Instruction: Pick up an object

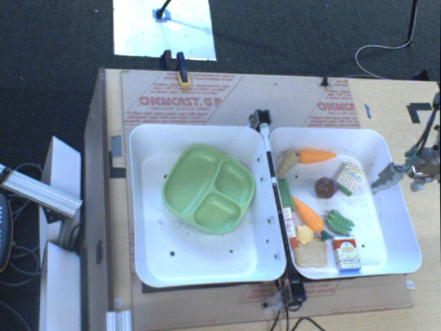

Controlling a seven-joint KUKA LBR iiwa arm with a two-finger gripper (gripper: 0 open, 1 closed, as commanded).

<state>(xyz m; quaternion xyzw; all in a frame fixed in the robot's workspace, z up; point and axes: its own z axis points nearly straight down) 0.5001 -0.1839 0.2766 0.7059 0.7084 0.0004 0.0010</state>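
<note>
A dark carpeted floor surrounds the table point(207, 92), whose top is a board printed with red lettering. Two white bins sit on it side by side, touching along a central seam.

The left bin point(148, 205) holds one thing: a green divided plate point(208, 188) with three compartments, lying slightly tilted near the bin's middle.

The right bin point(393, 233) holds the toy food. There are two carrots: one carrot point(317, 156) at the bin's 12 o'clock, lying crosswise beside a pale banana-like piece point(287, 163), and a second carrot point(308, 214) lying aslant near the centre. One dark red round piece point(326, 187) sits just beside a patterned wrapped packet point(349, 176). One green pea pod cluster point(339, 221) lies toward 4 o'clock. At 6 o'clock are a slice of bread point(311, 254), a small yellow cheese piece point(304, 235) touching it, and a red carton point(347, 254).

The gripper point(384, 178) reaches in at 3 o'clock, over the right bin's edge, apart from every item. Whether the jaws are spread or closed cannot be told; nothing is seen between them.
</note>
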